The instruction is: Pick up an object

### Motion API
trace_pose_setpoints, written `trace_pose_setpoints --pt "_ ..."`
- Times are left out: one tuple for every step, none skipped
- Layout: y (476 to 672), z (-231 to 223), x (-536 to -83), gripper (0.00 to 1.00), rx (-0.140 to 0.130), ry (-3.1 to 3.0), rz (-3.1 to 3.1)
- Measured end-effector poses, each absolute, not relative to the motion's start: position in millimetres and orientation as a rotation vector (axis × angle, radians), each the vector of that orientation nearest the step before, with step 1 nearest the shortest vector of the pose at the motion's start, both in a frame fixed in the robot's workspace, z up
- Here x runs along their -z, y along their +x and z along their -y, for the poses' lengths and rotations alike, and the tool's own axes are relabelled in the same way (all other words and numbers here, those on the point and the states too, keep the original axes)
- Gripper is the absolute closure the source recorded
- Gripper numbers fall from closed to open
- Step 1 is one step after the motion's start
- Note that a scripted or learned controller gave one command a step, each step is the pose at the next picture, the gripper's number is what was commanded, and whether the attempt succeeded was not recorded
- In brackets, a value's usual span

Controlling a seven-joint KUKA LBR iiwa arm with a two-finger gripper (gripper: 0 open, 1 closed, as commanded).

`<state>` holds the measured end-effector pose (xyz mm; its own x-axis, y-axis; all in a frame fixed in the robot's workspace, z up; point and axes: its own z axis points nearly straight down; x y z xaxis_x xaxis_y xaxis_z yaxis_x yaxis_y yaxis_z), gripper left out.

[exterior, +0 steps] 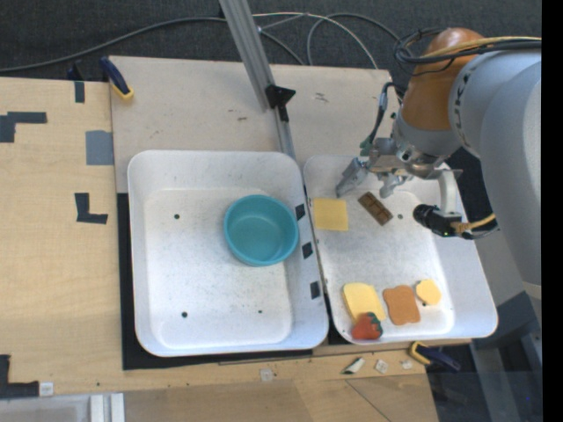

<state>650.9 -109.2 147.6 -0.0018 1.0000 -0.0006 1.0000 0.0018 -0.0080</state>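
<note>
Toy foods lie scattered in the right bin (466,319): a pale yellow square cheese slice (330,214) near its left wall, a small brown chocolate-like bar (376,208) tilted just beside it, and, at the near end, a yellow piece (360,299), a red strawberry (368,326), an orange toast-like slab (402,305) and a small yellow round (428,292). The jaws (369,179) stand apart, hovering above the bin's far end, close over the brown bar, holding nothing. The left bin (158,236) holds a teal bowl (259,229).

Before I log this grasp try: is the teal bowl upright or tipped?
Upright: the teal bowl shows its open mouth and inside, resting in the left bin.
</note>
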Motion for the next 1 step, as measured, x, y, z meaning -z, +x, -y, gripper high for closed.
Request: trace_pose_setpoints --pt "648.9 108.3 -92.8 0.0 -0.009 -2.216 2.22"
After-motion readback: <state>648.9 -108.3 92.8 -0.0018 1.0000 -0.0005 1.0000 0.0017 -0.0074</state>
